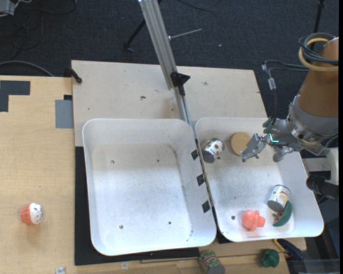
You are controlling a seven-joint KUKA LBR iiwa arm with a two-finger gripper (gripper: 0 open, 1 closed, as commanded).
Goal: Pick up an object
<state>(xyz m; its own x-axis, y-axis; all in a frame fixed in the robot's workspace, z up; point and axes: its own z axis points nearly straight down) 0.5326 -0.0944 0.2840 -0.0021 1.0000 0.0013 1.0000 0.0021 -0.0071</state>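
Observation:
The right bin (308,228) holds several small objects. A tan round disc (238,142) lies near its back, and a white-and-red toy (212,149) sits against the divider. Near the front right are a small can (278,197), a dark green piece (284,216) and a pink-orange lump (252,220). My gripper (267,151) hangs over the back of the right bin, just right of the tan disc. Its fingers (252,148) are spread open, with nothing between them.
The left bin (97,153) stands beside the right one, with a metal rail (163,44) slanting up from the divider. A small orange-and-white cupcake toy (31,214) lies on the wooden bench at far left. Two green items (268,258) sit below the right bin's front edge.

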